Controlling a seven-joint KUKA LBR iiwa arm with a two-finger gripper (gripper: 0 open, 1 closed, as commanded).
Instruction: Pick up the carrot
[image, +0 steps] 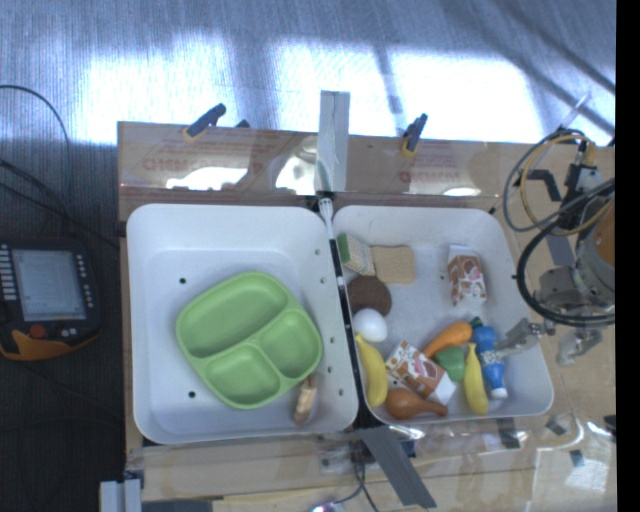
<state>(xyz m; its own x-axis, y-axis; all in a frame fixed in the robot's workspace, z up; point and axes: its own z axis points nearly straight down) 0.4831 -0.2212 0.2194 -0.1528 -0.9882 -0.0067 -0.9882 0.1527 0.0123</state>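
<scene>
The carrot (447, 337) is a small orange piece lying at a slant in the right bin (430, 225), toward its front right, with something green (452, 360) just below it. A blue bottle (488, 361) and a yellow piece (475, 380) lie to its right. My gripper (550, 341) hangs over the bin's right rim, to the right of the carrot and apart from it. Its fingers are spread open with nothing between them.
The right bin also holds a banana (372, 368), a white egg (370, 324), a brown ball (368, 293), a cracker (393, 263), a snack bag (466, 278), a small carton (415, 369) and a drumstick (412, 403). A green divided plate (250, 338) sits in the left bin (160, 260).
</scene>
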